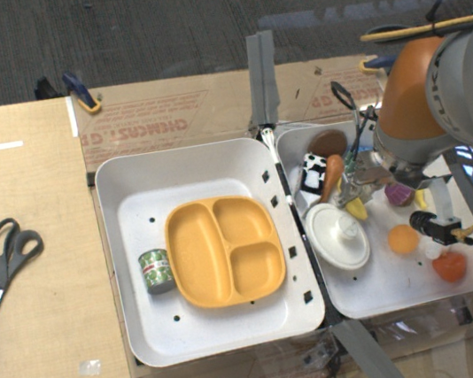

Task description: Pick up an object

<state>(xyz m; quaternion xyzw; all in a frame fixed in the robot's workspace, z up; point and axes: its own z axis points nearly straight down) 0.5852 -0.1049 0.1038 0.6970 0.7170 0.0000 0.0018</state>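
At the lower right of the frame, a red round toy (449, 266), an orange ball (402, 239) and a white lidded dish (337, 234) lie in the right white bin (389, 296). Above them, at middle right, the gripper (354, 184) reaches down among a yellow piece (356, 207), a purple piece (398, 193) and an orange carrot-shaped toy (332, 174); whether it grips anything I cannot tell.

You're looking at a light wooden bench (46, 287) filling the left and centre of the frame. Two shallow white bins sit on it side by side: the left bin (134, 272) at centre, the right bin (397, 291) at right. Scissors (6, 258) lie at the left edge, beside the left bin.
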